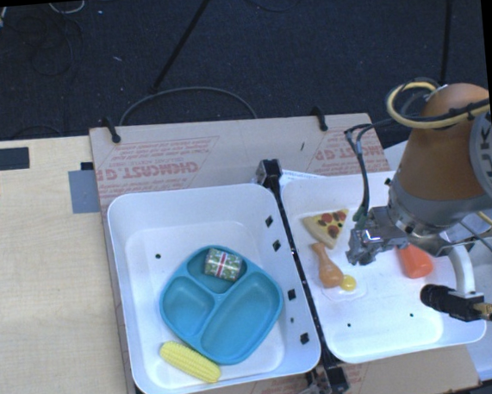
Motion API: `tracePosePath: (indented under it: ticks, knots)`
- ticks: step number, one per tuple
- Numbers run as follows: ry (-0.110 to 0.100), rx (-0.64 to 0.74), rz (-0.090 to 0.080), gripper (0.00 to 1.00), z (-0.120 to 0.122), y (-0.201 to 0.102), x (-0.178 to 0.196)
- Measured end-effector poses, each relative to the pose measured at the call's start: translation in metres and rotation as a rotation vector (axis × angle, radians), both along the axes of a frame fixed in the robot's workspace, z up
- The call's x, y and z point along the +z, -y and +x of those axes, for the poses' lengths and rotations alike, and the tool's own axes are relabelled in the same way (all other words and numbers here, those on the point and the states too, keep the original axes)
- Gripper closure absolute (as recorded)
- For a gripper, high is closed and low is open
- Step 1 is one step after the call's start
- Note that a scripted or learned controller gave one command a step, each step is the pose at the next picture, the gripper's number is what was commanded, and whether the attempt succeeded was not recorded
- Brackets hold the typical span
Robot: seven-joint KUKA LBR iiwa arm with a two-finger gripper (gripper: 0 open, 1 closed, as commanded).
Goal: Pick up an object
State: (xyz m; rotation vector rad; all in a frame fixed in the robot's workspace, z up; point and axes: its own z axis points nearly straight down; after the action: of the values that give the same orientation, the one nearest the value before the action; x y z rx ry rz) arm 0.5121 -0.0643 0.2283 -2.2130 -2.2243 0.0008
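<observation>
Here the gripper (pixel 361 248) hangs low over the right bin (pixel 389 330), and from this angle I cannot tell whether its fingers are spread or closed; nothing shows between them. Just left of them lies a pizza slice (pixel 328 224), and below-left of them a tan drumstick (pixel 326 266) with a small yellow piece (pixel 348 283) touching its lower end. Just right of the fingers sits an orange object (pixel 416 260), partly tucked under the arm. Well to their left, in the left bin (pixel 130 246), a blue divided plate (pixel 220 305) carries a striped can (pixel 222 264) in its upper compartment, and a corn cob (pixel 190 361) lies beside the plate's lower-left edge.
</observation>
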Motion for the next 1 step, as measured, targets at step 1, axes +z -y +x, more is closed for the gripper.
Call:
tracePosePath:
  ticks: [1]
  knots:
    - [0.000,-0.001,-0.001,1.00,0.0217,-0.0364,-0.0033]
